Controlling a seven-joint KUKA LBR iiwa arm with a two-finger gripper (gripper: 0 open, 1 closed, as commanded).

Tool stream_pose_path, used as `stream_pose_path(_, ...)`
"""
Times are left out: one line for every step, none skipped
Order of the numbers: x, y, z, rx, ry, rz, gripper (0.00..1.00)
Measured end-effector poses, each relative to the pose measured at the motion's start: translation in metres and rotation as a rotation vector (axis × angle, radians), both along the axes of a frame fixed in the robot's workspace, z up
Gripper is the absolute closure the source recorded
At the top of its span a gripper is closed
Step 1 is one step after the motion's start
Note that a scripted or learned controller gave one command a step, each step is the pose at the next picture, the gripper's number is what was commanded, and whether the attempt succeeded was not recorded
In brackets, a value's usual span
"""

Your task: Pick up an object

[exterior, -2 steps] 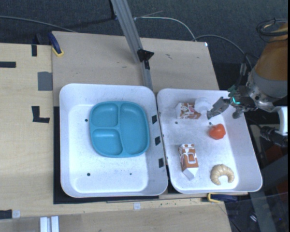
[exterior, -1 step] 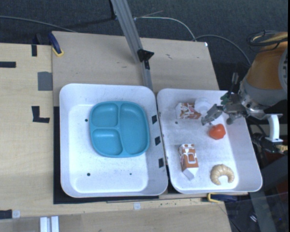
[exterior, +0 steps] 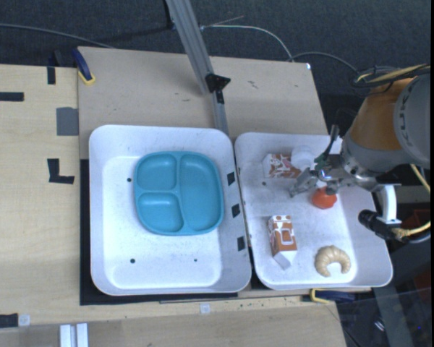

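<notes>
Nearest the camera, along the front of the right bin (exterior: 376, 270), a croissant (exterior: 333, 259) lies by the front right corner, its tips pointing toward the front rim. Just to its left and a little farther back lies a small brown-and-white carton (exterior: 282, 237), flat on its side, apart from the croissant. Farther back in the same bin a small red-orange object (exterior: 324, 198) (its shape is too small to name) sits near the right wall, and the gripper (exterior: 309, 181) hangs directly beside and over it, reaching in from the right on the grey arm (exterior: 412, 125) with its orange band (exterior: 372, 121). Dark metal fingers (exterior: 301, 187) point leftward and downward; whether they are spread or pressed together I cannot tell, and nothing can be seen held between them. Behind and to the left of the gripper lies a second brown-and-white package (exterior: 278, 165), with a pale, crumpled bit of wrapping (exterior: 301, 155) beside it near the back of the bin.

Across the shared rim, the left bin (exterior: 108, 215) holds a teal plate (exterior: 179, 193) with three compartments, set toward the back of the bin's floor. Both bins rest on a light wooden table (exterior: 29, 215). At the far side, a grey metal bar (exterior: 192, 35) slants down toward the gap between the bins.
</notes>
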State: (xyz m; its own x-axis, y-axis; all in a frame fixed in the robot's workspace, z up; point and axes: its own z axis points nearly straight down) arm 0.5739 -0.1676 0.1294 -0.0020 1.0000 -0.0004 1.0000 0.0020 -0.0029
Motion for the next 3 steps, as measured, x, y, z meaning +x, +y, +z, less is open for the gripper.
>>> stream_pose_path(0.005, 0.000, -0.003, -0.003, -0.018, 0.002, 0.00)
stream_pose_path(0.003, 0.000, 0.004, -0.002, -0.012, 0.002, 1.00)
stream_pose_path(-0.003, 0.005, 0.051, 0.000, -0.006, -0.001, 1.00)
